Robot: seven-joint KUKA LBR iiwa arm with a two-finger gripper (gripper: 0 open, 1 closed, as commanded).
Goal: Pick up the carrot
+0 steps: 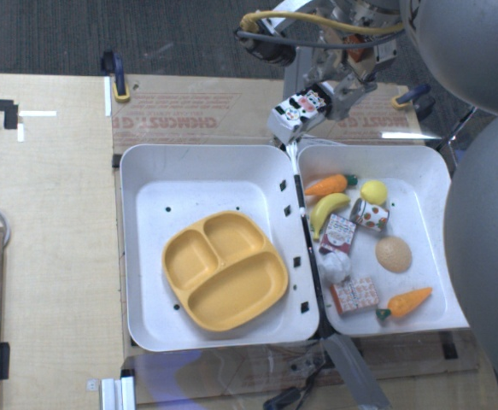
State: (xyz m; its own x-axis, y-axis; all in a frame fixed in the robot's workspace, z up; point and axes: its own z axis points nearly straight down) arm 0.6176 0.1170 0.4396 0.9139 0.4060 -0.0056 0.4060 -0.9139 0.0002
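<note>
I can read red print on the cardboard sheet point(189, 109) at twelve o'clock of the bins: it looks like "CHEMCZ", upside down and repeated. The print on the small cartons point(354, 295) is too small for me to read.

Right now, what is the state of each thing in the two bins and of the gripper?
gripper: above the bins' far edge, shut on a cow-patterned carton.
yellow plate: in the left bin, upright, nothing in its compartments.
upper carrot: lying in the right bin, beside the banana.
lower carrot: lying near the front.
lemon: resting at the back.
tan egg: resting, whole.
</note>
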